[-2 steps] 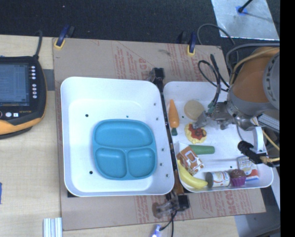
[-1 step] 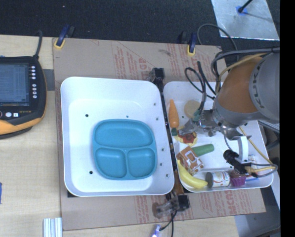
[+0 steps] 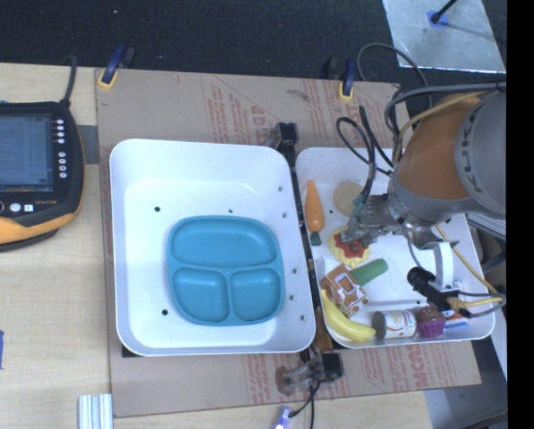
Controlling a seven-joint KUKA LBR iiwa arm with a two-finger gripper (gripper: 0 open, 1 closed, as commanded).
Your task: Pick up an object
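From above, the grey arm with its orange band (image 3: 436, 155) reaches into the right white bin (image 3: 325, 164), its pincer (image 3: 363, 226) low over a red-and-yellow toy (image 3: 350, 245); whether the pincer is apart or together I cannot tell. Left of the pincer lies an orange carrot (image 3: 313, 206). Below it sit a green cucumber (image 3: 370, 271), a yellow banana (image 3: 345, 323) and a small bottle (image 3: 397, 323). Far left, the left white bin (image 3: 141, 177) holds a blue divided plastic plate (image 3: 224, 268).

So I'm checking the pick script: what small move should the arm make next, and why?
Probably a short, straight descent. The gripper hangs over the red and yellow item in the right bin, with the green piece and carrot close by, so sideways drift risks a bump.
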